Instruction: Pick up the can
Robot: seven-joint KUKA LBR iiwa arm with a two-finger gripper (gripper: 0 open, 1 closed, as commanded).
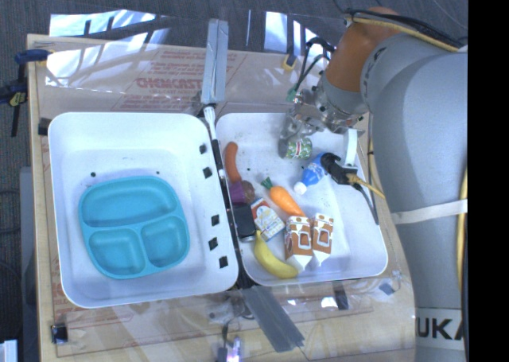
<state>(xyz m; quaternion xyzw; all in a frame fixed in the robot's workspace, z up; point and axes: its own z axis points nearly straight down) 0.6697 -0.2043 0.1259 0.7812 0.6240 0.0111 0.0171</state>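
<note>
Worktop: pale board under a clear sheet with red lettering, carrying two shallow white bins side by side; dark carpet lies beyond it.
Can: a small green and red can [297, 147] lies near the far wall of the right bin [374, 235], tipped rather than upright as far as can be judged.
End effector: the end effector [305, 125] sits directly over the can at the arm's orange-banded wrist; how wide it stands and whether it has hold of the can cannot be told, since cabling and the wrist crowd the spot.
Step in hand: closing on the can, by my reading.
Doing it well: centre the grip across the can's round body, squeeze firmly because a curved wall slips, then lift straight up, clear of the blue bottle [312, 175] just beside it.
Risk: the can may roll toward the bin wall if pushed off-centre.
Right bin contents: sausage [231, 161], carrot [285, 200], banana [274, 260], two juice cartons [310, 239], a small printed packet [267, 219], a black bar [245, 220].
Left bin contents: the left bin [71, 138] holds a blue divided tray [133, 225] with three compartments.
</note>
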